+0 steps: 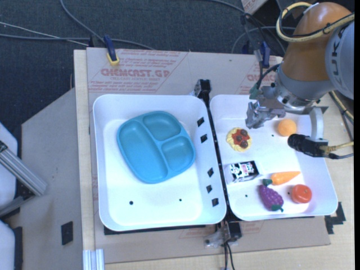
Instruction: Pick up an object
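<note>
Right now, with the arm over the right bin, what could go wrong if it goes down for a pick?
1. The tool hangs just beside the small pizza, not over it; a straight drop may miss or only clip its edge.
2. The orange lies close by and could get knocked and roll.
3. The pizza looks flat against the right bin, so it may slip out of a grip.

Cardboard-topped bench — two white bins, left bin, right bin, side by side
</note>
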Controlling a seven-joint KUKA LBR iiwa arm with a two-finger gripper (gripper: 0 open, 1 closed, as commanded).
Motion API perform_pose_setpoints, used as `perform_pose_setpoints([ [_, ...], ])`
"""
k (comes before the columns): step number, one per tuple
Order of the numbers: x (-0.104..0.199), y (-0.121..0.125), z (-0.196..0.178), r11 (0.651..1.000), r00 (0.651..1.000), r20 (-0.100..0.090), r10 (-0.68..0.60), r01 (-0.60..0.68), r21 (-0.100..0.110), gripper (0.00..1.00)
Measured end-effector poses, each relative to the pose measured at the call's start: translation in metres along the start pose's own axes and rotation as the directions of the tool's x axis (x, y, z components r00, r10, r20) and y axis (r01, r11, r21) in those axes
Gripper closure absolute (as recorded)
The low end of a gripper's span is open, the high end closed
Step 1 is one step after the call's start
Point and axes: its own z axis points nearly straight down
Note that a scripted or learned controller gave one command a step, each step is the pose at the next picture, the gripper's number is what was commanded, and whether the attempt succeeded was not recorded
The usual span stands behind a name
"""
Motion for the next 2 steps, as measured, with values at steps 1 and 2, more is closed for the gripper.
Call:
perform_pose_setpoints([
  [1,0.048,0.006,0.011,1.000,1.000,0.001,0.001,-0.001,0.002,1.00],
  [2,0.106,0.004,0.013,1.000,1.000,0.001,0.000,0.000,0.001,1.00],
])
